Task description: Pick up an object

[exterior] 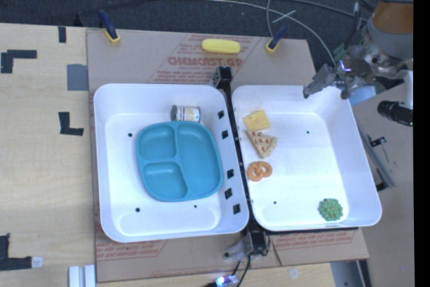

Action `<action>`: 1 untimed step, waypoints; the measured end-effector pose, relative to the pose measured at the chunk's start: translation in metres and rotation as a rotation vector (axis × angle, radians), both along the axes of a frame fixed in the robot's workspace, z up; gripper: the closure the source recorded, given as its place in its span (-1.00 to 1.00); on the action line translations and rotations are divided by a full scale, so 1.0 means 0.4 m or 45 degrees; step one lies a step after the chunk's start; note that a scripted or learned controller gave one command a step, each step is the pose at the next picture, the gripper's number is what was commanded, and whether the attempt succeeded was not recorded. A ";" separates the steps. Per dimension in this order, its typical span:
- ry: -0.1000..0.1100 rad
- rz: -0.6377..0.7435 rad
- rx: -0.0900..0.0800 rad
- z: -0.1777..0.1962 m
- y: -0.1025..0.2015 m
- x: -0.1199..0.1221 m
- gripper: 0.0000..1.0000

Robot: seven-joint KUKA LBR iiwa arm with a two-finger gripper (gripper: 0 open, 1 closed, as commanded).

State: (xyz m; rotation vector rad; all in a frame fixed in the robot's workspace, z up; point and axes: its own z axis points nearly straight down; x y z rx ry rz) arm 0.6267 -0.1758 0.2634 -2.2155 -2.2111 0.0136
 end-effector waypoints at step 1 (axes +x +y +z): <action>-0.017 0.004 -0.003 0.021 0.001 0.005 -1.00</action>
